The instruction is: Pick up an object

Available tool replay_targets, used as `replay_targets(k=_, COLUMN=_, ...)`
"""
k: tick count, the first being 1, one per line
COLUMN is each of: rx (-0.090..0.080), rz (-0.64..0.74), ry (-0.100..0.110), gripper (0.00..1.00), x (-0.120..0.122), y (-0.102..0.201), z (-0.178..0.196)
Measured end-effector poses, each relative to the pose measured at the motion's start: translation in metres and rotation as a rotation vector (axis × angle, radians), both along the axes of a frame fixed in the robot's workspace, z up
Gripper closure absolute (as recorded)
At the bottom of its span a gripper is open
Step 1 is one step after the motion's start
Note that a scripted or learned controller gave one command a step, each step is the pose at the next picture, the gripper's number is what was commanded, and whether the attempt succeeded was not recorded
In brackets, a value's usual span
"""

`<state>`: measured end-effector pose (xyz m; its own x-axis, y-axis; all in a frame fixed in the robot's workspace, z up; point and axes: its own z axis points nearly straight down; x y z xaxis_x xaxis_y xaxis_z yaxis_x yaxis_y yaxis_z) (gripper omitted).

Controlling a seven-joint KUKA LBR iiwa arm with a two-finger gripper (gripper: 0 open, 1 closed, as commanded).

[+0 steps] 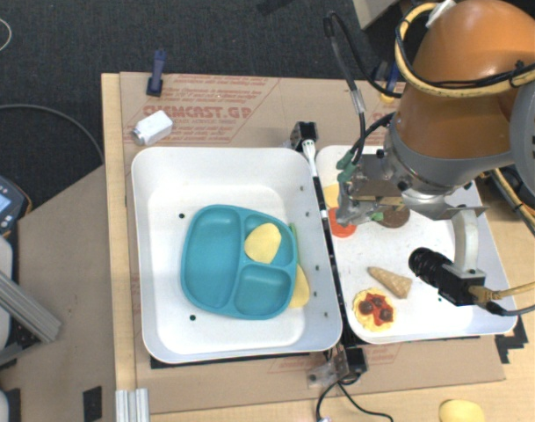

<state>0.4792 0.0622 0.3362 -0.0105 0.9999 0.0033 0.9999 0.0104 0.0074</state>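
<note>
Camera view. The gripper (359, 202) hangs over the upper left part of the right bin (478, 323), close to the wall that this bin shares with the left bin (148, 236). Whether the gripper is apart or together cannot be told, as the wrist covers it from above.

An orange piece (341, 226) lies on the right bin's floor against the shared wall, directly below the gripper. Contact between the two cannot be confirmed. A brown piece (395, 218) lies just beside the gripper on its right, partly under the wrist. Nearer the front wall lie a tan cone (390, 280) and a toy pizza (374, 309), near each other but apart. Bare floor separates the cone from the orange piece.

In the left bin, a teal divided tray (219, 262) sits right of centre, with its right edge close to the shared wall. A yellow piece (264, 243) rests in its upper right compartment. A second yellow piece (300, 288) protrudes from under the tray's right edge. Open floor runs along this bin's left, rear and front walls.
</note>
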Motion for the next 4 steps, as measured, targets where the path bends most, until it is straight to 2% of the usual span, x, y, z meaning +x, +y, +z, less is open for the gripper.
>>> replay_targets(k=1, rx=0.000, rz=-0.009, ry=-0.015, gripper=1.00, x=0.001, y=-0.011, z=0.184)
replay_targets(k=2, rx=-0.005, rz=-0.010, ry=0.018, gripper=1.00, x=0.000, y=0.007, z=0.078)
replay_targets(k=3, rx=-0.005, rz=-0.020, ry=0.021, gripper=1.00, x=-0.002, y=-0.076, z=-0.059)
replay_targets(k=4, rx=-0.001, rz=-0.004, ry=-0.004, gripper=1.00, x=0.001, y=-0.028, z=0.037)
